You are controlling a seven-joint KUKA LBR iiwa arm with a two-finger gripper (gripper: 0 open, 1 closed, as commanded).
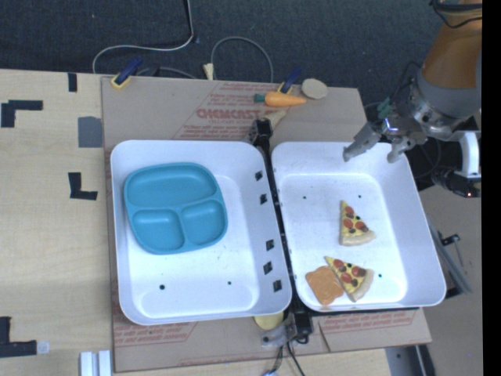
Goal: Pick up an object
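The right white bin (391, 186) holds, below the open and empty gripper (374, 152) that hangs over its far edge, one toy pizza slice (354, 224) near its middle, another pizza slice (351, 276) touching a brown toast piece (322, 285) at its near edge.

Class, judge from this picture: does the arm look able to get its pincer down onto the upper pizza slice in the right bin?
Probably yes. The pincer hangs over the right bin's far edge, and the upper pizza slice lies alone on bare floor, nothing covering it.
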